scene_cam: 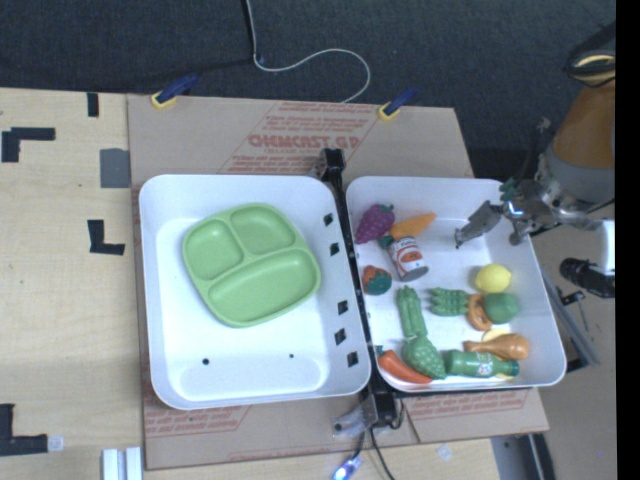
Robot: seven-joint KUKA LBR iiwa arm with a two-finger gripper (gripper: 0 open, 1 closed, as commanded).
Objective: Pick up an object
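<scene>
**Gripper hangs over the right bin, nothing in its fingers**

The gripper (490, 220) sits above the upper right part of the right bin (452, 191), its two fingers spread apart with nothing between them. One finger (472, 230) points down and left toward the bin floor. Behind it the arm (585, 138) rises with its orange band.

The toys all lie in the right bin. A lemon (493, 278) rests just below the gripper. A small can (408, 257) stands to the gripper's left, with a carrot (415, 224) and a bunch of grapes (374, 222) beyond it. A green bottle (481, 365) lies along the near wall.

Left of the right bin, touching it, sits the left bin (165, 298), which holds a green divided plate (251, 262).
</scene>
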